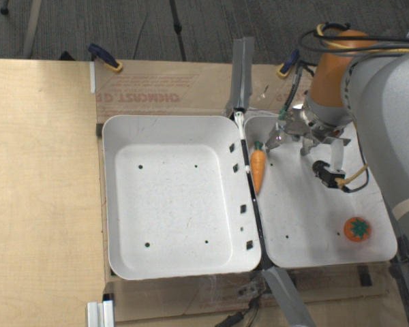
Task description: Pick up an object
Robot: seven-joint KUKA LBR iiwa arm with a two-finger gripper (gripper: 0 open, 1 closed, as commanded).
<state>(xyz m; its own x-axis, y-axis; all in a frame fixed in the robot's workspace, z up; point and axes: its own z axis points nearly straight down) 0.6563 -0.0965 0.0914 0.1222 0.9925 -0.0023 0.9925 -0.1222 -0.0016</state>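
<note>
— What sits in the right bin (307, 251) on the desk (41, 182)?

— A toy carrot (257, 168) lies lengthwise against the bin's left wall, green top pointing away from the camera. A small orange round fruit with a green cap (356, 229) rests near the bin's near right corner, well apart from the carrot.

— And the arm?

— The grey arm with its orange band (334, 67) reaches in from the right. Its end effector (290, 140) hangs over the far part of the right bin, just beside the carrot's top; how wide its grip stands cannot be told, and nothing is seen held.

— The left bin (123, 203)?

— White, alongside the right one.
</note>
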